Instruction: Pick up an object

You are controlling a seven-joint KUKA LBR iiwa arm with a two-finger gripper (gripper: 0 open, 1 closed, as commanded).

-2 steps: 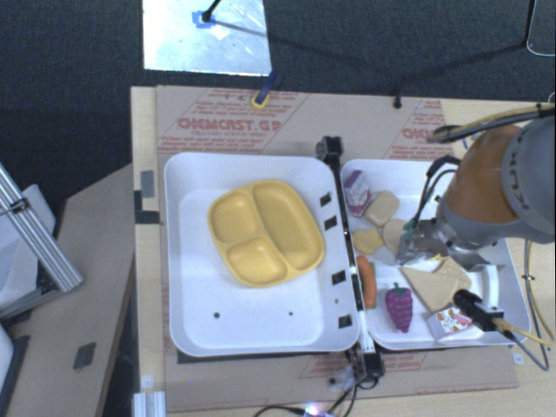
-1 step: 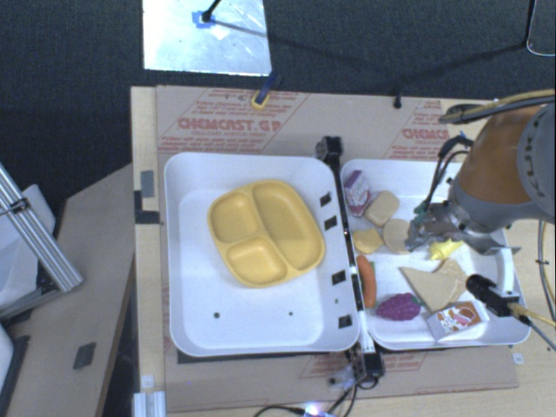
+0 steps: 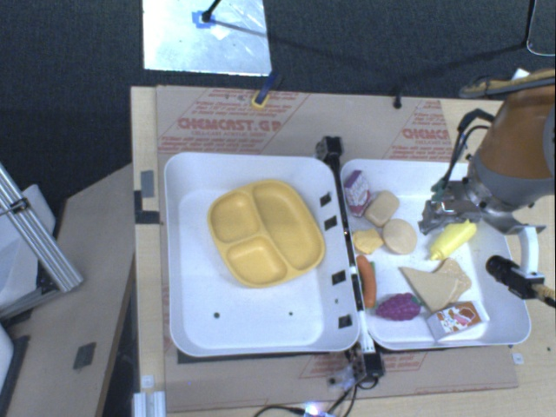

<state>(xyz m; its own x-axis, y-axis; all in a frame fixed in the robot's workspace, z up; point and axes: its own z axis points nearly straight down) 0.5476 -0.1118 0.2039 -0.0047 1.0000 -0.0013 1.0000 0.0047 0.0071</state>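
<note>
From above the bench, the grey arm with its orange band reaches in from the right, its gripper low over the far right part of the right bin. A yellow bottle-shaped toy lies just beneath and in front of the gripper, touching or nearly touching it; whether the tool is clenched, released or grasping the toy cannot be told from this angle. Scattered through the same bin are two tan rounds, a purple-and-white packet, a small yellow piece, an orange carrot, a tan wedge, a purple cluster and a small carton. In the left bin sits a yellow divided tray.
</note>
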